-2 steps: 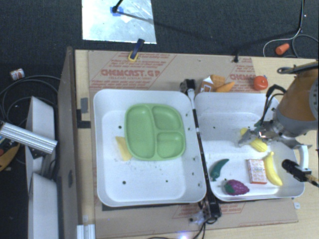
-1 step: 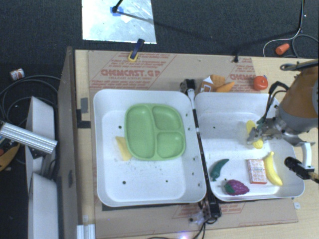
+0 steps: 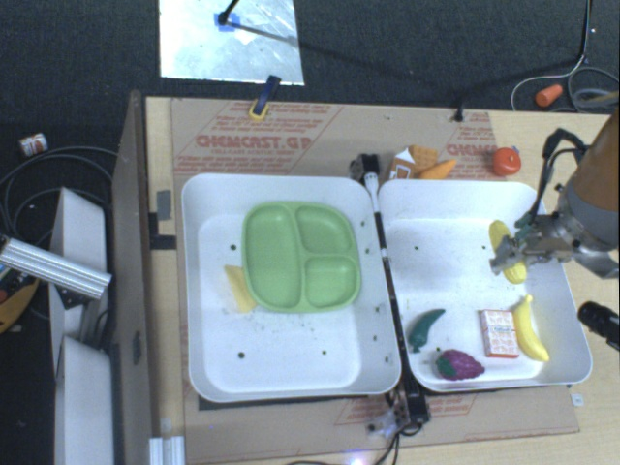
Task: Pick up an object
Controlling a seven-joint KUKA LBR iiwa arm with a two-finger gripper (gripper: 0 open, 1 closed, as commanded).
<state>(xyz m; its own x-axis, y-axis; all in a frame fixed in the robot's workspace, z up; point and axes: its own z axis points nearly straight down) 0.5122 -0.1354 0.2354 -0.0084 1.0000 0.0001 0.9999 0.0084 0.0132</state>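
Grey arm with an orange band enters from the right, its two-finger gripper (image 3: 511, 251) low over the right white bin (image 3: 426, 289), at the bin's right side. Fingers sit on a yellow curved plastic piece (image 3: 500, 239), whose long axis runs roughly far-to-near, top end pointing far; cannot tell whether the pincer is open or clamped on it. Near of that, a yellow toy banana (image 3: 528, 327) lies in the right bin's near-right corner, long axis far-to-near, slightly bowed. Just left of it, a small red-and-white box (image 3: 499, 334). Further left, a dark green toy pepper (image 3: 423, 326) and a purple grape cluster (image 3: 459, 363) near the bin's near wall. Left white bin (image 3: 208, 356) holds a green three-compartment plate (image 3: 300, 257) with a pale yellow strip (image 3: 237, 289) touching its left edge. Orange items sit on the cardboard beyond the right bin.
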